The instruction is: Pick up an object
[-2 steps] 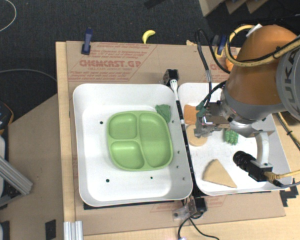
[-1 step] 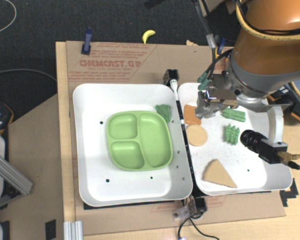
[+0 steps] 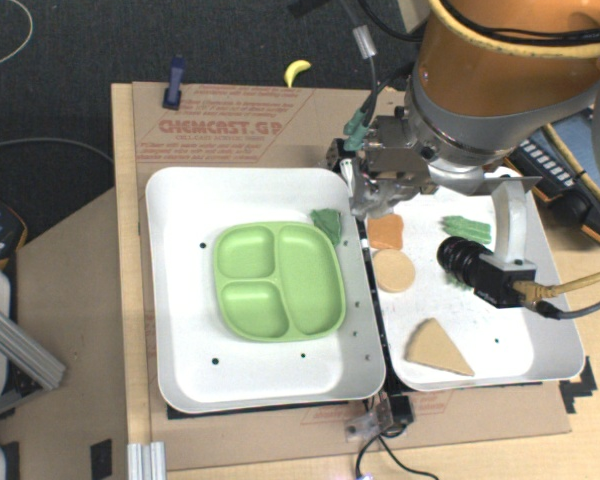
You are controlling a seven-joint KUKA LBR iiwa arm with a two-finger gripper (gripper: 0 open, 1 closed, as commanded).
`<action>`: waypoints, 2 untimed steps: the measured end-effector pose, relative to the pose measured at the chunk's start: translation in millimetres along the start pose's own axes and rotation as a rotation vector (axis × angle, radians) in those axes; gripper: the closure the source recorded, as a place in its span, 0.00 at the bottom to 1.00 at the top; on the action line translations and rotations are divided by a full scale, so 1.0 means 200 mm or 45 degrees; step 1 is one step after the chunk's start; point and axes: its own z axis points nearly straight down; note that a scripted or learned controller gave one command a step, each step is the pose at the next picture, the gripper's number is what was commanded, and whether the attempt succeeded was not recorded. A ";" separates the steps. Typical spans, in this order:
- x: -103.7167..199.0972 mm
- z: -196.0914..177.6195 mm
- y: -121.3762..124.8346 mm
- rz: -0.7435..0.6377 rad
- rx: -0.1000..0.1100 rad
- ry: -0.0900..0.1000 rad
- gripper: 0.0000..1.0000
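Nearest me, the left bin [image 3: 180, 368] holds a green divided tray [image 3: 278, 279] lying flat, with a small dark green scrap [image 3: 327, 222] at its upper right corner. Right bin [image 3: 550, 358] next: an orange square piece [image 3: 385, 232], a round tan disc [image 3: 393, 271] just below it, and a tan wedge [image 3: 439, 348] near the front. A green leafy piece [image 3: 467, 229] lies further right. Over the bins' shared edge hangs the gripper [image 3: 372, 193], above the orange square; what its tips are doing, I can't make out.

We see the arm [image 3: 510, 58] – a glossy orange band over grey rings, a grey metal wrist block, black cables trailing along it.
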 end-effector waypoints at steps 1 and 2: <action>0.37 0.52 -0.02 0.000 0.025 -0.007 1.00; -0.03 -0.38 0.07 0.021 -0.019 0.002 1.00</action>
